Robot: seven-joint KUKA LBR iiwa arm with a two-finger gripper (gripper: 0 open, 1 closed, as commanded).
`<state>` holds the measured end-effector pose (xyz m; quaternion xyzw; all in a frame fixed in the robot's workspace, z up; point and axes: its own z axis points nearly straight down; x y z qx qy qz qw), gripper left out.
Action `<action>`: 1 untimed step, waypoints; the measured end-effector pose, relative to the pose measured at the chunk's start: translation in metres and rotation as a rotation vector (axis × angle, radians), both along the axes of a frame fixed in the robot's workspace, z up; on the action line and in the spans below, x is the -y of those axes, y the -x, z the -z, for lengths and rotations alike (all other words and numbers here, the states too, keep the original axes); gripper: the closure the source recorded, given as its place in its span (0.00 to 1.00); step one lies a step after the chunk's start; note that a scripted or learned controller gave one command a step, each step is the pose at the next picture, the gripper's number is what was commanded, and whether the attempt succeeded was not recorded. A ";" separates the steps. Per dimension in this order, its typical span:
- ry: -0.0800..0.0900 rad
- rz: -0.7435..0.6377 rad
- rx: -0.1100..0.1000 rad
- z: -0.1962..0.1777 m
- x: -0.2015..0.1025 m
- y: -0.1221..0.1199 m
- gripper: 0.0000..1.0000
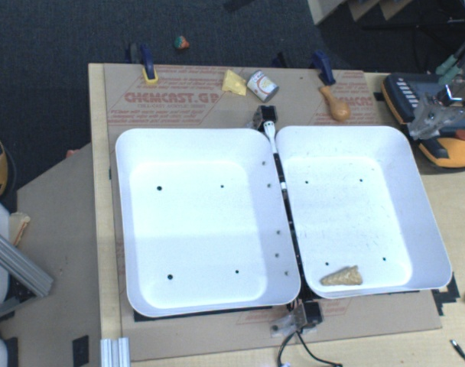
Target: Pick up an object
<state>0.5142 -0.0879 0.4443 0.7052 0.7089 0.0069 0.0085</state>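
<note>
A small tan, wedge-shaped object (341, 277) lies near the front edge of the right bin (416, 205), close to its front wall. The left bin (129, 205) sits beside it, the two touching along a black seam.
Behind the bins on the brown board lie a yellow piece (234, 83), a small white and grey box (262, 86) and an orange pear-shaped object (336, 105). Blue clamps (147, 62) hold the board's back edge. Equipment (431, 113) stands at the right.
</note>
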 end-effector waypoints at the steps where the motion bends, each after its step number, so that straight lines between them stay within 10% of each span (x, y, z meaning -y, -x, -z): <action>1: -0.005 -0.004 -0.028 0.053 -0.084 -0.027 1.00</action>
